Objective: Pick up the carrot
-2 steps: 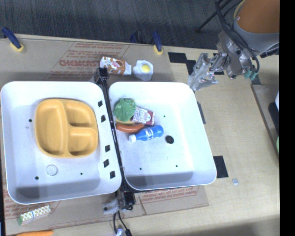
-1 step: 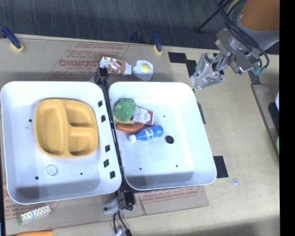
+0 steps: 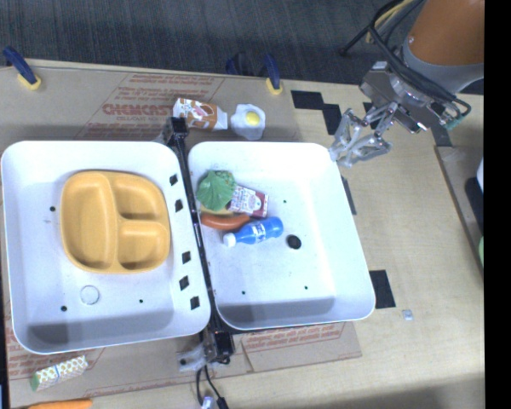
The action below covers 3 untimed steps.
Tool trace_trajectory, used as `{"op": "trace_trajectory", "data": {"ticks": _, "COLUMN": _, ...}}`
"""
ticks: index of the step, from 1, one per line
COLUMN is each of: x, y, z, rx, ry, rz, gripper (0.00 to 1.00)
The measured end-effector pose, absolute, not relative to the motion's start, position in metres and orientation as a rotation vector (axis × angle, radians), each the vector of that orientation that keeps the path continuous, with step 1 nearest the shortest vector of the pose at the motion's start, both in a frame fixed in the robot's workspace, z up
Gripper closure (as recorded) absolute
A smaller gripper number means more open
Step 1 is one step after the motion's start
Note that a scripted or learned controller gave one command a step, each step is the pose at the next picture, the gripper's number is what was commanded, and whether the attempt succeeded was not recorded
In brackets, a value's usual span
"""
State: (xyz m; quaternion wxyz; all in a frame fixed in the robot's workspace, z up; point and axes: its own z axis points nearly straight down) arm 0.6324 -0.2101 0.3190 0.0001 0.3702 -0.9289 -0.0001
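Right now my gripper hovers over the right bin's upper right corner, fingers apart, holding nothing. Down-left lies the carrot, long axis left-right, between the green vegetable and blue bottle.

Glossy plastic bins; metallic gripper

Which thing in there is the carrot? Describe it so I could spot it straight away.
Look in the right-hand white bin, at the cluster near its left wall. The carrot is the smooth orange piece lying flat between the green vegetable and the blue bottle.
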Motion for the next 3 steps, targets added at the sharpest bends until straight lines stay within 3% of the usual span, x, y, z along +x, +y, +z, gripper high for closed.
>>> {"op": "trace_trajectory", "data": {"ticks": 1, "x": 0.611, "y": -0.210, "z": 0.355, "rx": 1.633, "ry": -2.687, "rz": 0.002, "gripper": 1.00}}
{"op": "trace_trajectory", "data": {"ticks": 2, "x": 0.647, "y": -0.211, "z": 0.375, "rx": 1.944, "ry": -2.471, "rz": 0.002, "gripper": 1.00}}
{"op": "trace_trajectory", "data": {"ticks": 3, "x": 0.646, "y": -0.210, "z": 0.348, "rx": 2.302, "ry": -2.136, "rz": -0.004, "gripper": 1.00}}
